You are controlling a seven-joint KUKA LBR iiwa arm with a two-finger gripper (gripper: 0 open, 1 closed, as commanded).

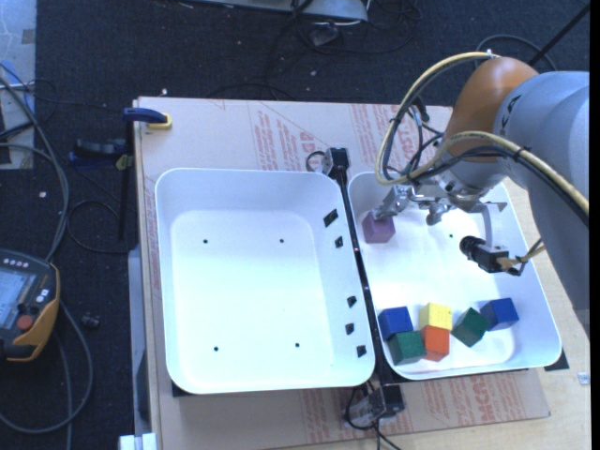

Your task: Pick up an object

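Purple block (379, 229) close against the upper left wall of the right bin (539, 322), just beside the divider between the bins. Poised right above it, the gripper (415, 204); how far apart the fingers stand, cannot tell, nothing seen gripped. Bunched along the near rim: blue (395, 321), yellow (436, 314), orange (436, 342), two green (407, 346) and another blue (501, 312). Open floor between. Left bin (178, 251) bare white.

Two white bins are seen side by side on a bench; left bin (248, 279) vs right bin (534, 331). The gripper (412, 204) is positioned over the right bin's far end, w/ a purple block (378, 229) just below its left finger. Blue, yellow, green, orange blocks (436, 331) are clustered at the near end.
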